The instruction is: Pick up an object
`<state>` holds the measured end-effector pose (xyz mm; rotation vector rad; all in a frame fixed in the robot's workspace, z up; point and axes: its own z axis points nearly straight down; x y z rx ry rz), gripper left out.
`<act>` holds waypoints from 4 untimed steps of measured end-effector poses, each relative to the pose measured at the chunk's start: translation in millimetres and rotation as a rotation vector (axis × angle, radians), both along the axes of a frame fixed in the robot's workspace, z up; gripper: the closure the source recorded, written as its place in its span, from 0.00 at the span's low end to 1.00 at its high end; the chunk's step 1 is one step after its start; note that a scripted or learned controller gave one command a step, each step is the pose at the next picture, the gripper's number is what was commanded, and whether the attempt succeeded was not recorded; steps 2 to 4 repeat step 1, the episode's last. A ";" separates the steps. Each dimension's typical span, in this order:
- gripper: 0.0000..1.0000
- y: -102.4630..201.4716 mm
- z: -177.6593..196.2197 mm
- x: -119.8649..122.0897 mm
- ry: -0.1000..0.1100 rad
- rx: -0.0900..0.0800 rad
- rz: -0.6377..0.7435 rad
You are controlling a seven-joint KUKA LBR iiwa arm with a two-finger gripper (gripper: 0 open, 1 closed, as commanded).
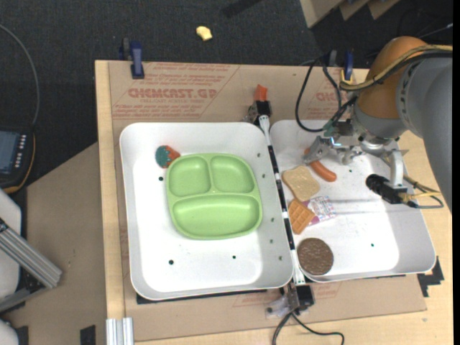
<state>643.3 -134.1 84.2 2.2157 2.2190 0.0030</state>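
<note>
Two white bins sit on the tabletop [108,192]; the right bin [402,254] holds a sausage [324,170], bread slice [302,182], waffle [299,215] and brown disc [315,256]. Whether the tool [338,148], just far-right of the sausage, is open cannot be told. A good pick would centre over the sausage, descending vertically before closing.
</note>
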 end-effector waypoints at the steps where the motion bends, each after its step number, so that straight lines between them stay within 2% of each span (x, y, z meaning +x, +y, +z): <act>1: 1.00 1.1 11.7 -1.6 0.001 0.001 0.000; 4: 1.00 1.1 11.7 -1.6 0.001 0.001 0.000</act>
